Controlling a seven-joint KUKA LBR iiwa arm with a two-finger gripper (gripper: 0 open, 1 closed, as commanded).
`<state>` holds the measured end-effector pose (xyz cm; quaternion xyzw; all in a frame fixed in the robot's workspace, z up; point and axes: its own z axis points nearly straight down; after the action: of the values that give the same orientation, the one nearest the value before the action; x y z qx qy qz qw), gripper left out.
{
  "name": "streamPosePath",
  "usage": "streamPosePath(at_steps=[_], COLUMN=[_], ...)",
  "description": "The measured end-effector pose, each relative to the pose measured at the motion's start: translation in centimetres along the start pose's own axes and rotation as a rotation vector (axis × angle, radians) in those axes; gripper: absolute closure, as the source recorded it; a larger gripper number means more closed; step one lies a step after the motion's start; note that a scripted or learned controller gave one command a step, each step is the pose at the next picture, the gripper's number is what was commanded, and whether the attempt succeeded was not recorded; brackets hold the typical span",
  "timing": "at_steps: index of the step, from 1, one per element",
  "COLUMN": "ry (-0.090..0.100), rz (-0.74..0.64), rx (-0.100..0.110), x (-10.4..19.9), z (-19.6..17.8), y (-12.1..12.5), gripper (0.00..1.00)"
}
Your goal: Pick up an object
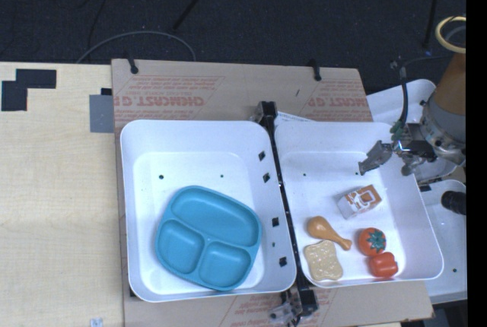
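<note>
A cracker point(323, 260), drumstick point(328, 231) and two tomatoes point(372, 240) (one lower point(383, 265)) lie in the right bin point(432, 238). A small carton point(360, 201) sits just above them. The gripper point(392, 155) hovers over the bin's upper right, spread apart, holding nothing.

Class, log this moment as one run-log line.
phase: approach | end effector: above right white bin, holding nothing | nearest: small white-and-orange carton | blue divided plate: left bin
</note>
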<state>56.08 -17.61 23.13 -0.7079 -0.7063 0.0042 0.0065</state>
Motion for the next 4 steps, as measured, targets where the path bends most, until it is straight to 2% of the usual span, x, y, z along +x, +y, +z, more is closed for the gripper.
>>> streamPosePath(at_steps=[1,2,3,4], ry=[-0.002,-0.002,-0.001,-0.010], rz=[-0.002,-0.002,-0.005,0.001], rx=[-0.012,-0.008,-0.008,-0.030], x=[0.0,-0.1,0.6,0.2], z=[-0.7,3.8,9.0,11.7], y=[0.2,-0.3,0.5,1.1], gripper=[0.00,0.00,0.00,0.00])
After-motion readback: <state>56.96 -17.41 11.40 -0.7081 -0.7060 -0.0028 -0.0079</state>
